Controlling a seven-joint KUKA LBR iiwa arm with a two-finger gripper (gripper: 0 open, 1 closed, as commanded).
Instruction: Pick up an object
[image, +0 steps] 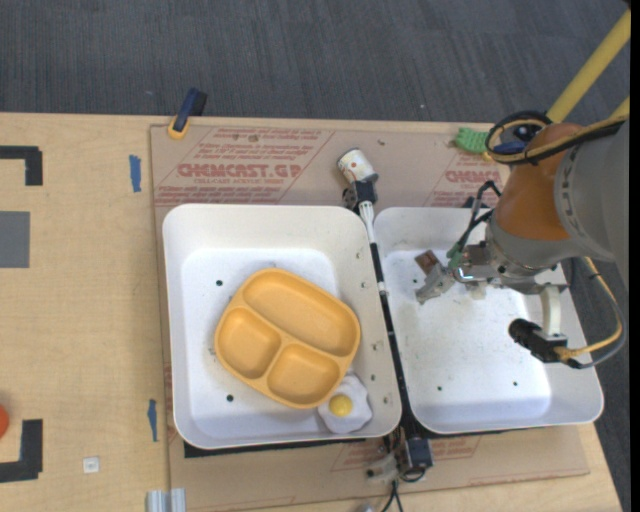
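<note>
A smooth, slightly glossy finish is shown by the yellow-orange three-compartment plastic plate (288, 337). The two shallow white plastic bins (190, 300) look matt, and the brown cardboard sheet (250, 165) beneath looks dull.

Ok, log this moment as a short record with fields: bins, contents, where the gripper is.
left bin: holds a yellow divided plate and a toy fried egg at its near right corner
right bin: gripper low over its upper left part
plate: three compartments, lying flat
egg: beside the plate, touching its edge
grasp: nothing seen between the fingers
</note>
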